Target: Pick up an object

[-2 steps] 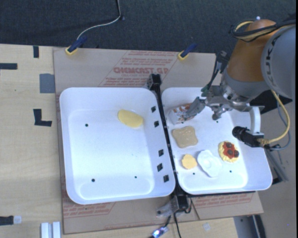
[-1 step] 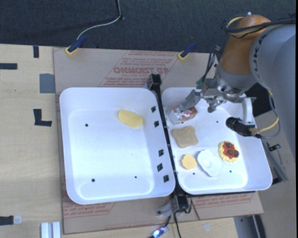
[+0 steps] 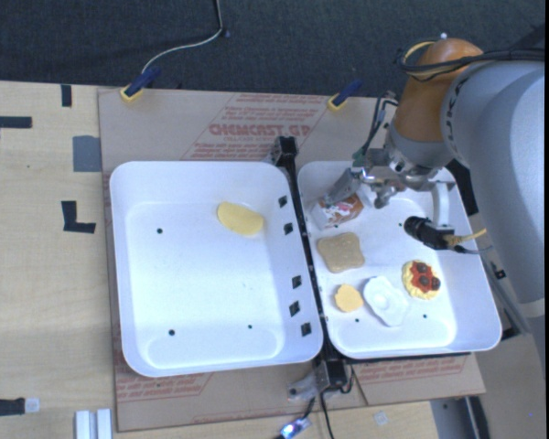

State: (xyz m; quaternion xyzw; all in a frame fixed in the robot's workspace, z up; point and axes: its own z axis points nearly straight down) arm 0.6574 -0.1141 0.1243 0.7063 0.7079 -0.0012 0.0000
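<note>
My gripper point(image 3: 339, 196) is low in the right bin point(image 3: 471, 332), near its far left corner. It hangs right over a small red and white item point(image 3: 345, 212), and I cannot make out whether the two touch. Also in the right bin are a tan bread slice point(image 3: 340, 251), a round yellow piece point(image 3: 349, 298), a white lump point(image 3: 386, 301) and a yellow piece with red topping point(image 3: 422, 280). A yellow oval piece point(image 3: 240, 219) lies alone in the left bin point(image 3: 142, 337), toward its far side.
The divider between the bins point(image 3: 297, 245) runs just left of the gripper. The grey arm with its orange band point(image 3: 435, 71) comes in from the right, above the right bin's far edge. Both bins stand on a cardboard sheet point(image 3: 247, 126).
</note>
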